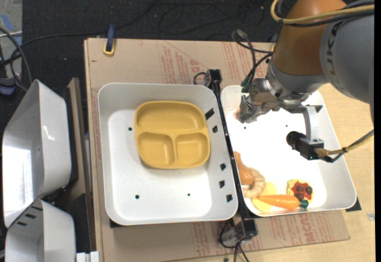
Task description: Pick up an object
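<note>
The gripper (249, 109) hung over the far left corner of the right bin (333, 165); whether it held anything I could not tell. The carrot (278, 200) lay at the near edge, well apart, its long axis along that edge.

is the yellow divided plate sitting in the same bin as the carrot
No, the yellow divided plate lies in the left bin, while the carrot lies in the right bin.

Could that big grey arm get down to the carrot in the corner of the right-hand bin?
Probably yes. The carrot lies uncovered near the front of the right bin, with nothing over it. The gripper sits at the far end of that same bin, but other toy food beside the carrot could crowd a grasp.
</note>
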Robot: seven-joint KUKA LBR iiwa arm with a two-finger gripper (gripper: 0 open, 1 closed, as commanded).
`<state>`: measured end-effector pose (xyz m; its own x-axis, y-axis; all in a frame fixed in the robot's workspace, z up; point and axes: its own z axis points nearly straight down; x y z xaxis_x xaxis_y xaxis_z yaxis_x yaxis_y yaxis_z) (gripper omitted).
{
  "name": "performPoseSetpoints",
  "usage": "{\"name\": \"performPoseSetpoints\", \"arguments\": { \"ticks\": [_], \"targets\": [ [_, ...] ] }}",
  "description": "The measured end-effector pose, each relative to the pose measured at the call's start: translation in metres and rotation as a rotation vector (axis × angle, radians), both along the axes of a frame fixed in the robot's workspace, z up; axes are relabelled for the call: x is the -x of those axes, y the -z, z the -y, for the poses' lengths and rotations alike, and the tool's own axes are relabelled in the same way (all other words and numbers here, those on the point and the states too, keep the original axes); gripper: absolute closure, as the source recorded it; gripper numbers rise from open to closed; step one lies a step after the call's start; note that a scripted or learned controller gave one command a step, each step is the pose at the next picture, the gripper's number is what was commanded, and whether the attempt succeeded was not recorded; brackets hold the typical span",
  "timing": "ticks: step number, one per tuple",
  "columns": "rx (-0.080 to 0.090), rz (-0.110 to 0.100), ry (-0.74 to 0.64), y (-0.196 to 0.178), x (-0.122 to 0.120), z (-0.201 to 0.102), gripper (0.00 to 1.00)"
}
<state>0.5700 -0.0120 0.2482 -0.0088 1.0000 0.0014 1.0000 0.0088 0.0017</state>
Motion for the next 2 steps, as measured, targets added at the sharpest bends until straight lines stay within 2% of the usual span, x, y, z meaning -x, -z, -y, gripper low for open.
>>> {"name": "performPoseSetpoints", "arguments": {
  "ticks": [2],
  "targets": [
    [0.000, -0.005, 0.000, 0.020, 0.015, -0.103, 1.00]
  ]
}}
